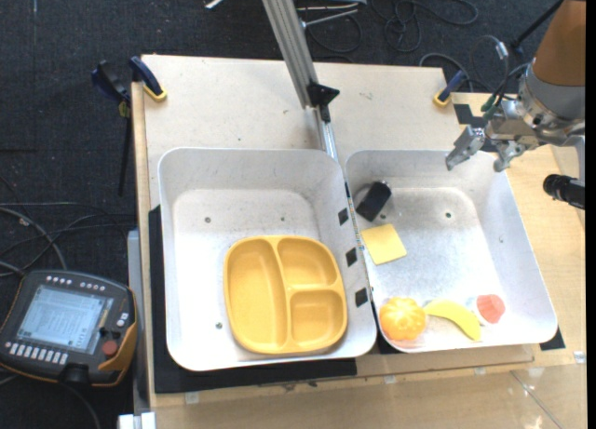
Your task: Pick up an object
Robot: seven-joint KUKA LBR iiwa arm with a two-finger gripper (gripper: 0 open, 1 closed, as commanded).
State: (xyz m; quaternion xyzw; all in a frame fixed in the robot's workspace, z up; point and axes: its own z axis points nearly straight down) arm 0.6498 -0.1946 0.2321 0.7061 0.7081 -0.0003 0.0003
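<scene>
gripper [480, 154] over right bin [521, 241] top rim, jaws apart, holding nothing | nearest obj: black block [373, 200] at approx 8 o'clock from jaws, well apart | yellow square [384, 244] just beyond, same bearing

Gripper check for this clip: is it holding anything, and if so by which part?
Nothing is held. The gripper hangs open over the right bin's far rim, with nothing between its fingers.

Two white bins [177, 194] sit side by side on one tabletop [233, 101]. The left bin holds one yellow divided plate [284, 294]. The right bin holds five things: one black block [373, 200], one yellow square [384, 244], one orange [403, 318], one banana [455, 317], one small red piece [491, 306].
</scene>
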